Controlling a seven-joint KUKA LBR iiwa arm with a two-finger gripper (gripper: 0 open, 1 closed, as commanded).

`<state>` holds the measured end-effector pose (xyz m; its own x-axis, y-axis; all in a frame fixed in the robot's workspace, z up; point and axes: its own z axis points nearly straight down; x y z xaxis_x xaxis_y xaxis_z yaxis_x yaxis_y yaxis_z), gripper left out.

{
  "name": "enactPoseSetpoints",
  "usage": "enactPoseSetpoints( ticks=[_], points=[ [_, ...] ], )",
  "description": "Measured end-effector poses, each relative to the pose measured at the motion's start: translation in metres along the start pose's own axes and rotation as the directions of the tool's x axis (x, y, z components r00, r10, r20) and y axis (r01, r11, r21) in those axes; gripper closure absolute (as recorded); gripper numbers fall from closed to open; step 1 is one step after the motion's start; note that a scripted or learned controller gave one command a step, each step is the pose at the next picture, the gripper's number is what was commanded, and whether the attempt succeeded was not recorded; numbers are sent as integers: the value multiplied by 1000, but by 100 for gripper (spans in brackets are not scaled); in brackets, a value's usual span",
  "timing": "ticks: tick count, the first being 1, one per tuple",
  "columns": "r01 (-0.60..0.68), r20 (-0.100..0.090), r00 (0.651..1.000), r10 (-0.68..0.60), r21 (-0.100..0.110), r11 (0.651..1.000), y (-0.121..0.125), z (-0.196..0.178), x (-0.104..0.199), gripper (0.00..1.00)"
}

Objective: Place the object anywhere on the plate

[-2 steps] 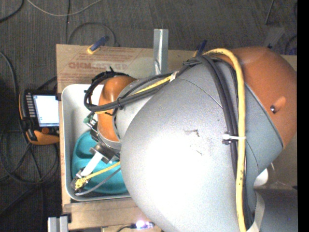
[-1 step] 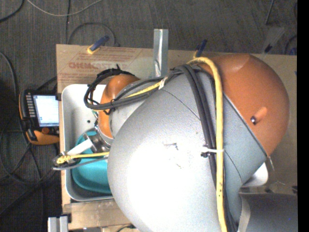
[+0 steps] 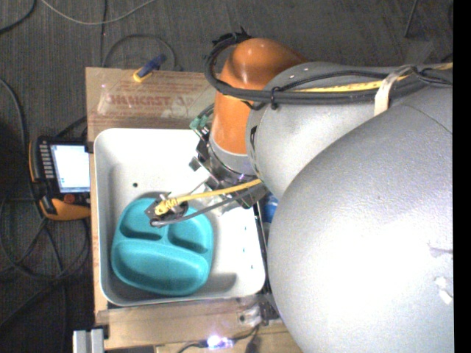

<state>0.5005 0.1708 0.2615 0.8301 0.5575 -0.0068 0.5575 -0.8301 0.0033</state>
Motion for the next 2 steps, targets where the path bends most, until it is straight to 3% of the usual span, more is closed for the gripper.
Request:
enactPoseSetpoints(
  ticks=[1, 2],
  points=[
    [123, 3, 992, -123, 5, 992, -56, 120, 15, 100],
    [172, 1, 985, -172, 4, 985, 14, 83, -30, 100]
  ],
)
